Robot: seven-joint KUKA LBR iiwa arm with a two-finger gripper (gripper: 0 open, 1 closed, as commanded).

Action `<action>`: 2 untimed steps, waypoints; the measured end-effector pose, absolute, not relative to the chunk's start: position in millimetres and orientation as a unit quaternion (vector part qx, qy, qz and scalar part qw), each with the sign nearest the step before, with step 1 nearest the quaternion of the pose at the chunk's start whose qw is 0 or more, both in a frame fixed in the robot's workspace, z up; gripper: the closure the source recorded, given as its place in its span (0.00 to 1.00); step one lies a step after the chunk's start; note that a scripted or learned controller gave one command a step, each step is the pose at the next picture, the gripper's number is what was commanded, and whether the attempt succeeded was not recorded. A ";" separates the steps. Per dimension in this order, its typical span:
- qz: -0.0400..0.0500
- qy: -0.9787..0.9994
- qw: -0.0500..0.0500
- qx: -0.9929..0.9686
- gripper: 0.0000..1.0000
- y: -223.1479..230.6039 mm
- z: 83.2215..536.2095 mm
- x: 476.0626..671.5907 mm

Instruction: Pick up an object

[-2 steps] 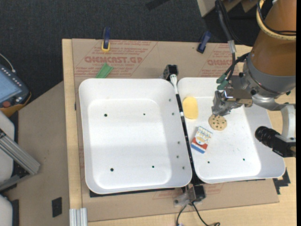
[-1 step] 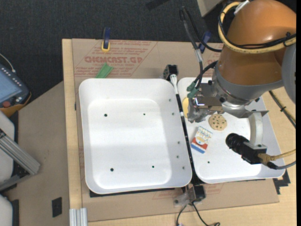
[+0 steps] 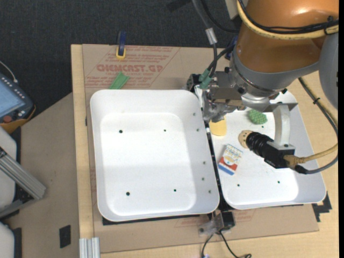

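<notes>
Right of centre, the claw, its opening impossible to tell, hangs over the yellow block, which could skid against the bin wall.

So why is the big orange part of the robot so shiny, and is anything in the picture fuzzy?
In the camera view, light from above glares off the curved orange band, making bright streaks; the left bin is half lit, with a soft shadow across its upper part; the arm shades the right bin near the gripper; the small items look a bit soft, the band close up slightly blurred.
</notes>
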State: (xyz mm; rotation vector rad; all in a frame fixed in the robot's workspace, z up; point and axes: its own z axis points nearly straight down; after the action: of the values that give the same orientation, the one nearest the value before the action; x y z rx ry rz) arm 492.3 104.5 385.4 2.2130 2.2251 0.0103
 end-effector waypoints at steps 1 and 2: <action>0.003 0.702 0.005 0.712 1.00 -16.9 450.0 479.2; -0.001 0.710 -0.002 0.704 1.00 57.2 430.0 489.3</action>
State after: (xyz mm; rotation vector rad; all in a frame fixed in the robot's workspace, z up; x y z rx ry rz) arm 489.3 57.2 430.0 2.2155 2.2328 -0.0035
